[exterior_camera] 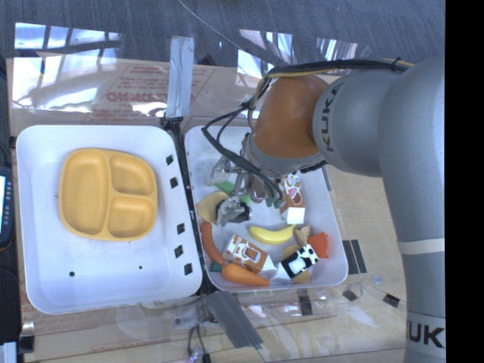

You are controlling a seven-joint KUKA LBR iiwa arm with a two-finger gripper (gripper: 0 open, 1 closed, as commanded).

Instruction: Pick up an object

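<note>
My gripper (240, 200) reaches down into the right bin (198, 144), its metal fingers low among the toys near the bin's middle left. Right under and beside it lie a yellowish piece (211, 202) and a green piece (224, 187). Further forward lie a banana (272, 234), a printed orange-and-white box (246, 253), a carrot (243, 276), a long red-orange sausage shape (209, 244), a black-and-white cow toy (300, 261) and an orange-red piece (321, 243). A small printed carton (293, 197) stands just right of the wrist. The arm hides the bin's back part.
The left bin (45, 263) holds a yellow divided plate (108, 193) in its upper half. A taped divider (181, 195) runs between the two bins. Cardboard (113, 89) lies behind them and cables (219, 123) loop off the wrist.
</note>
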